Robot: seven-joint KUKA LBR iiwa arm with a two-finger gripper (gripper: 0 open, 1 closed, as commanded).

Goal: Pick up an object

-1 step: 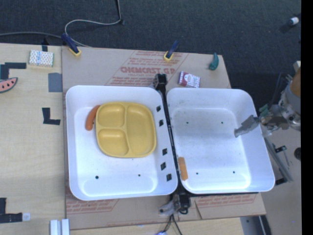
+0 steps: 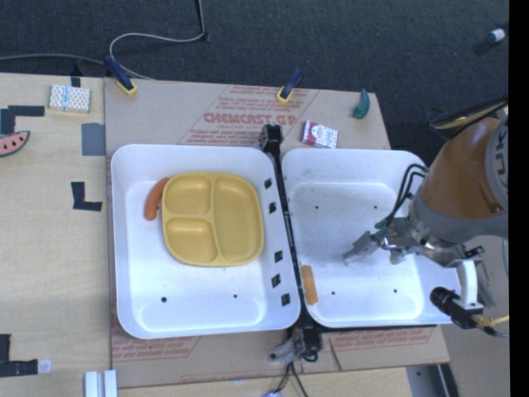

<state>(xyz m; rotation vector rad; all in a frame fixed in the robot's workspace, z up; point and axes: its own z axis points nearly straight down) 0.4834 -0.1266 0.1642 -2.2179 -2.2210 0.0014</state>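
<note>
- Objects within reach are few: a small orange sausage-shaped piece [image 2: 308,284] lies in the right bin [image 2: 347,172], pressed against its left wall at the near end, and a second orange sausage [image 2: 152,199] lies in the left bin [image 2: 132,246], touching the left edge of the yellow divided plate [image 2: 213,219].
- The gripper [image 2: 357,251] hangs over the middle of the right bin, with the grey and orange arm [image 2: 463,188] behind it on the right. Its two fingers look spread a little and nothing sits between them, so it holds nothing.
- Risk, as I judge it: the nearest piece is snug against the bin wall, so one finger may land on the rim or the divider [image 2: 277,222] and the piece may skid away or roll out of the pinch.
- The plate is wide and shallow; fingers closing on its rim could tip it or simply slip off.
- The sausage by the plate leaves little room on its right side for a finger.
- Hard to make out: how high the fingertips are above the bin floor, since the slanted view gives no clear sign of contact.
- The arm's bulk covers the far-right corner of the right bin, so anything lying there cannot be told.
- Dark specks on both bin floors are too small to identify.
</note>
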